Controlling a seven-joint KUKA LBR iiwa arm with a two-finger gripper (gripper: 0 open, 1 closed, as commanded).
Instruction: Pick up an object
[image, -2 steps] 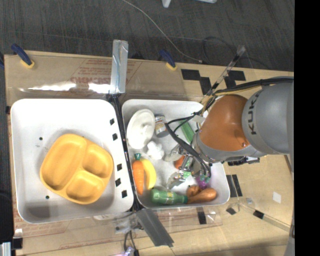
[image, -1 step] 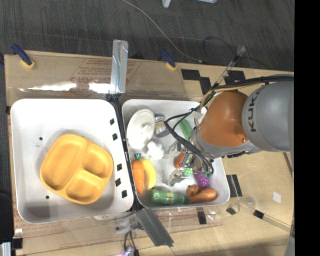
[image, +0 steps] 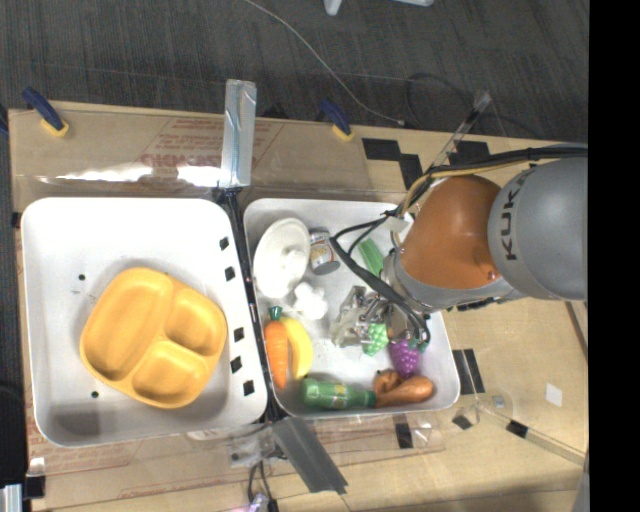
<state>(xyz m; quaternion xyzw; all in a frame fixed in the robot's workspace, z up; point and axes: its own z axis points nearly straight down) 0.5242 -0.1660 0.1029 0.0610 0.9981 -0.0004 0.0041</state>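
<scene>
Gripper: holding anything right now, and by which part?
Cannot tell. The gripper is down in the right bin among the toy food, beside the purple grapes, with nothing visibly between its tips.

Evenly lit from overhead, fairly bright. Strong glare on the shiny tape strip (image: 239, 135) just behind the left bin (image: 50, 300); white walls near blown out. Soft dark shadow in that bin's near-left corner. Slight overall softness, grainy; dark floor beyond the bench underexposed.

Robotics lab: KUKA arm (image: 530, 235), taped cardboard bench (image: 130, 140), white bins (image: 40, 300).
</scene>
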